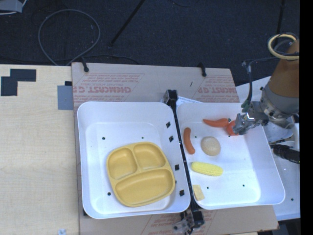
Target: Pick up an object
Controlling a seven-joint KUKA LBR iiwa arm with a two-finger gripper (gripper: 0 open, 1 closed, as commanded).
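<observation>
From above, the counter carries two shallow white bins side by side. The left bin holds a yellow plate with three sections, lying flat toward the bin's near side. The right bin holds the small things: an orange carrot lying across the far side, a sausage close to the divider between the bins, a pale round potato just beside the sausage, a yellow corn cob nearer the front, and a small yellow cheese block at the near left corner.

The arm reaches in from the right, and its hand sits low over the far right part of the right bin, at the thick end of the carrot. Whether the hand is apart, together or clamped on the carrot cannot be told from here; the carrot lies on the bin floor.
</observation>
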